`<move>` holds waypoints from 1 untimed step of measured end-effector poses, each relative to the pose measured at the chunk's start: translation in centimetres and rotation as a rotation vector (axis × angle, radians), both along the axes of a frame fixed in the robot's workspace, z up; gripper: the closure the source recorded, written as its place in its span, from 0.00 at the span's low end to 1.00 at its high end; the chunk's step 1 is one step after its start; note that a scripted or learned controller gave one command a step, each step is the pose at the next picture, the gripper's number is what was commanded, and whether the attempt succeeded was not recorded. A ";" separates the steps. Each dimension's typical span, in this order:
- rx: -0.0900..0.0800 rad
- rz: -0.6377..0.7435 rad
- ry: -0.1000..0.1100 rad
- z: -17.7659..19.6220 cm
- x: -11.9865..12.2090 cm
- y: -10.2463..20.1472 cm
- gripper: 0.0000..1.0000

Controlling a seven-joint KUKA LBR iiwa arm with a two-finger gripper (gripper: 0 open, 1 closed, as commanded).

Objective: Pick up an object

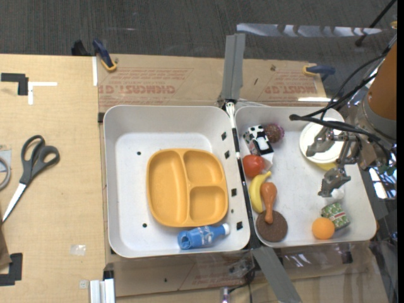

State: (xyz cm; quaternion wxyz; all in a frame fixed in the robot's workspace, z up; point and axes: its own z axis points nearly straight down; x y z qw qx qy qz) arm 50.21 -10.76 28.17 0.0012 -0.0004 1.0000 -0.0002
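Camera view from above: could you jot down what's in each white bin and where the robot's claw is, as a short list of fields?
left bin: yellow divided tray; blue bottle lying at its near edge
right bin: banana, red tomato, orange, brown drumstick, black-and-white toy
gripper: over the right bin, holding nothing visible
bench: scissors left of the bins

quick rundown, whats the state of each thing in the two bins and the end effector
yellow divided tray: flat in the left bin
blue bottle: lying on its side beside the tray
banana: lying by the right bin's left wall
tomato: beside the banana
orange: loose near the right bin's front
end effector: above the right bin, nothing seen in it
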 end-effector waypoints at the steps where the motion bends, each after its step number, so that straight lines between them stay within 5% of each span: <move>1: 0.000 -0.041 0.002 -14.2 5.5 -0.4 0.00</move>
